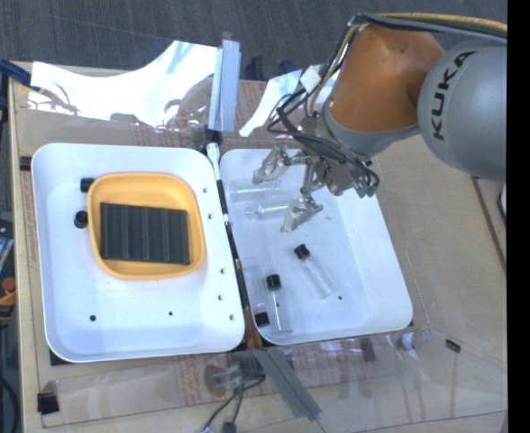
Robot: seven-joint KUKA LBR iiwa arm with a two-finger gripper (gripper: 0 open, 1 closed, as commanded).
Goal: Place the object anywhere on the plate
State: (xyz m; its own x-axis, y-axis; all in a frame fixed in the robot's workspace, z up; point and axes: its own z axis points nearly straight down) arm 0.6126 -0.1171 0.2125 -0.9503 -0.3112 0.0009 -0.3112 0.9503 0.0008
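- End effector (287,192): you see its metal fingers spread, holding nothing, above the right white bin (387,278).
- Clear black-capped vials (312,269): lying below it; they may roll or slip.
- Yellow rectangular plate (112,197): left bin.

Both bins (67,323) white. Plate (145,225) yellow-orange, its centre dark grey and ribbed. Clear vials (312,271) with black caps. Arm (468,106) grey, orange-banded.

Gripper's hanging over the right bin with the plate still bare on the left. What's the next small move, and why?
Probably lower the gripper toward the nearest clear vial with a black cap, which lies in the right bin just below its spread fingers. Nothing sits between them yet, and the yellow plate in the left bin holds no vial, so a grasp has to come first.
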